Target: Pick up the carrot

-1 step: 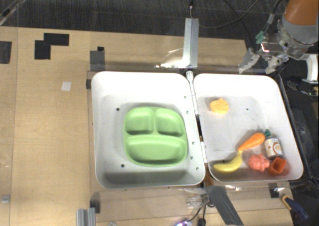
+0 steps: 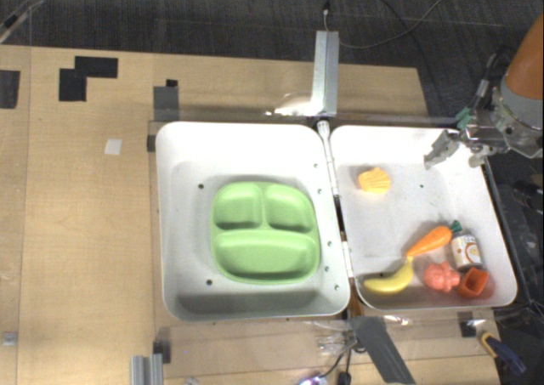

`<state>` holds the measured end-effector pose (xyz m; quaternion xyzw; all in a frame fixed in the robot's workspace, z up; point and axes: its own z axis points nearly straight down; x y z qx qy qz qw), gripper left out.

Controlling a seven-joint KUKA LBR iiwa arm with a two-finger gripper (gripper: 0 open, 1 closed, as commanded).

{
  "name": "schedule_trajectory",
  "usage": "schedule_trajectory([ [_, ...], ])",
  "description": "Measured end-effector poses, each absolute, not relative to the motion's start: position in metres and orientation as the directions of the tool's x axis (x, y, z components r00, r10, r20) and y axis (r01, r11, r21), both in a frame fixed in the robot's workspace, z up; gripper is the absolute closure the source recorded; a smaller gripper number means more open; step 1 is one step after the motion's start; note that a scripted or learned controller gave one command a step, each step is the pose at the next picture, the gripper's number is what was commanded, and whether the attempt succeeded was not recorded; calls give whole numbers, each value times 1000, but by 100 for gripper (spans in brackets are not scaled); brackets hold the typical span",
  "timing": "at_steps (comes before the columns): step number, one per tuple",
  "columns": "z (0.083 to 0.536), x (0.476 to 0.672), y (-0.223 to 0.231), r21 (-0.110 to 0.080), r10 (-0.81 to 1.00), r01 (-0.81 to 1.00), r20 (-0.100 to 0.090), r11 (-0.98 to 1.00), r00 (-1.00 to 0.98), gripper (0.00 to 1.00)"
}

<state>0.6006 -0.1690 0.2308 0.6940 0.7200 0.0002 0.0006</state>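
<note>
The carrot point(image 2: 427, 240) is orange with a small green top and lies slanted in the near right part of the right bin point(image 2: 399, 213). Its lower tip is near a yellow banana point(image 2: 389, 280). My gripper point(image 2: 456, 154) hangs over the bin's far right corner, well behind the carrot. It is open, with nothing between its fingers.
Around the carrot lie a small bottle point(image 2: 465, 250), a pink toy point(image 2: 438, 277) and an orange-red cup point(image 2: 473, 283). A yellow food piece point(image 2: 374, 180) sits at the bin's far left. The left bin point(image 2: 183, 171) holds a green divided plate point(image 2: 263, 230).
</note>
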Motion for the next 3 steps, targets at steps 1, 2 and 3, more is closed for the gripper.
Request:
schedule_trajectory([
  [1, 272, 603, -150, 3, 993, 993, -1, 115, -115, 0],
  [2, 272, 603, -150, 3, 993, 993, -1, 115, -115, 0],
  [3, 190, 562, -180, 0, 997, 997, 0, 73, -73, 0],
])
